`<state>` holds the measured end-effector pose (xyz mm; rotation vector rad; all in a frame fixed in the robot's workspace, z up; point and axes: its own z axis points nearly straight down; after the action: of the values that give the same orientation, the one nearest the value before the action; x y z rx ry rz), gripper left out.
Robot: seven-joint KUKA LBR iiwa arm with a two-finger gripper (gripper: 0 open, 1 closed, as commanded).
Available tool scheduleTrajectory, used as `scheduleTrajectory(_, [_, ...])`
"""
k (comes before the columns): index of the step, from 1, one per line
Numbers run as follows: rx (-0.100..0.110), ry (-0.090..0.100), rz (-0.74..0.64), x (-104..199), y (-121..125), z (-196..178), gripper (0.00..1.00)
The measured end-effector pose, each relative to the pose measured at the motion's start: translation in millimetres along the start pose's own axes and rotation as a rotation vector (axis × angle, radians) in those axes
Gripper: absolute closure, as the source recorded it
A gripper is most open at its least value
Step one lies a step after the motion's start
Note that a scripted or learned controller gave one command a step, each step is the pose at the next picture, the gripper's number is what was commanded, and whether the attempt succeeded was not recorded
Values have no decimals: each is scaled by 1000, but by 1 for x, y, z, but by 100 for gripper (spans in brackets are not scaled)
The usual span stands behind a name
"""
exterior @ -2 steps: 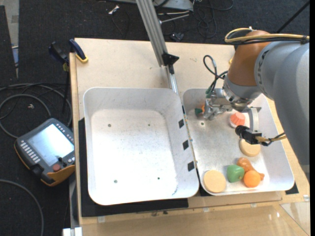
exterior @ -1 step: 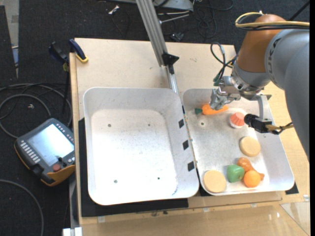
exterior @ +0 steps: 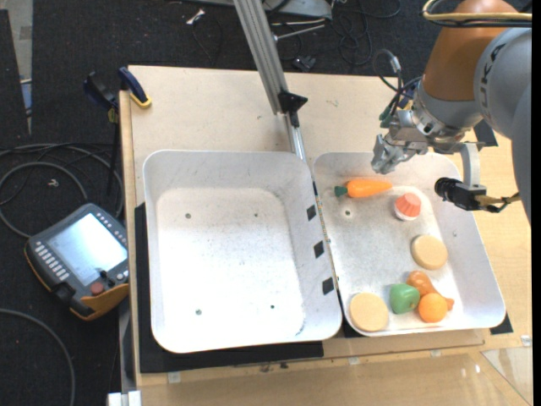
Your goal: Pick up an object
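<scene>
Camera view: carrot [exterior: 368,188] lies just below jaws [exterior: 383,164]; their state unclear.

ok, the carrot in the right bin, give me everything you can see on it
The carrot looks like a plastic toy: a smooth orange body with a small green stub at its left end. It lies flat on the floor of the right bin, near the far edge, long axis roughly left to right. Nothing touches it. The gripper hangs just above its right end, apart from it, and the pink-and-white piece sits to its right.
</scene>
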<state>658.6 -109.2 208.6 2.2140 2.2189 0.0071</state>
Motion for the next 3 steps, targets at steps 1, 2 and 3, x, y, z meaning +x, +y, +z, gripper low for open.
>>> scheduleTrajectory(1, [9,4,-5,50,-14,0,100])
scheduleTrajectory(2, [7,3,-6,102,-20,-19,100])
scheduleTrajectory(3, [9,4,-5,146,-27,-21,100])
